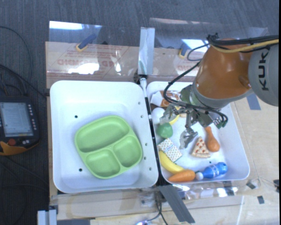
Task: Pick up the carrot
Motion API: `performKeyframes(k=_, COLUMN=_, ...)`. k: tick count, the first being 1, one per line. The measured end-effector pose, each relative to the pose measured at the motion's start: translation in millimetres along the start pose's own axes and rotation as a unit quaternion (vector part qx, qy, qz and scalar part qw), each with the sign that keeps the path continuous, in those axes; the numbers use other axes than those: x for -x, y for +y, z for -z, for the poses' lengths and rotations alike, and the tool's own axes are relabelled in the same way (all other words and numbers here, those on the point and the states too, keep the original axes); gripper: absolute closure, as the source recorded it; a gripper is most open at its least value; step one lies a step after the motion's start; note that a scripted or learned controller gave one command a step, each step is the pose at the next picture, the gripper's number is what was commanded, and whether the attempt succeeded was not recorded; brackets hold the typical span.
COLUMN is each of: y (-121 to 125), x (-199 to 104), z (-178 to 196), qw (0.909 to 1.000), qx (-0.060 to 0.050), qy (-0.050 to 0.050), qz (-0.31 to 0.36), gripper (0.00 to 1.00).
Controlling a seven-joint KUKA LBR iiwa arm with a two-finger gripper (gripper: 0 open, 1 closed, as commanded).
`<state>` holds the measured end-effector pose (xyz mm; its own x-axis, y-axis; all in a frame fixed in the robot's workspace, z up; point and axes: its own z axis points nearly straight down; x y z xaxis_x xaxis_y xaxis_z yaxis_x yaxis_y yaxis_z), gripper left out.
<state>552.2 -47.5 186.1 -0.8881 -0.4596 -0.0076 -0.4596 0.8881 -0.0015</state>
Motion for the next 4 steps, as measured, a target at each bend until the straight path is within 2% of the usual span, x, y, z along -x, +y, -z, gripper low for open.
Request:
performKeyframes(k=1, y=-41.4, x=-87.0, z=-19.5, qw=0.9952, qx=0.000, qy=0.004, qz=-0.097, gripper=0.00)
performKeyframes(k=2, y=-95.4, x=-77.0, z=-94.5, qw=0.9949, qx=-0.003, qy=-0.003, qz=-0.101, gripper=0.00)
performKeyframes(k=3, y=-103.2, x=-82.4, z=-94.6, qw=0.9940, qx=-0.002, qy=-0.003, qz=-0.109, gripper=0.00)
performKeyframes(k=4, y=-103.7, x=-80.4, z=-82.9, qw=0.9941, qx=-0.005, qy=-0.005, qz=-0.108, gripper=1.00)
